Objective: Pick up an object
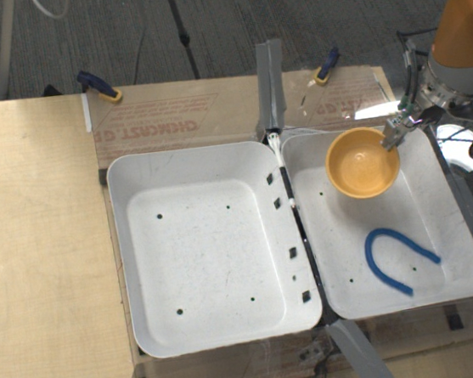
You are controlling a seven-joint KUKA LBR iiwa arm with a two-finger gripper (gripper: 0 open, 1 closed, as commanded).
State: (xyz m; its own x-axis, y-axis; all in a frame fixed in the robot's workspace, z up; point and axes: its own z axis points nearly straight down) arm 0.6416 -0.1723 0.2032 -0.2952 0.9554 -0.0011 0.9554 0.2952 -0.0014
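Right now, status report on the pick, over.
Tool at orange bowl rim, right bin. Grip unconfirmed. Blue curved piece lies apart, nearer the camera.

Yellow-orange bowl (363,164), blue curved strip (396,258), white bins (135,265)

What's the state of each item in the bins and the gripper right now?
Yellow bowl: upright, at the back of the right bin, hollow facing up.
Blue U-shaped piece: lying flat on the right bin's floor, apart from the bowl.
Gripper: at the bowl's right rim.
Left bin: level on the bench.
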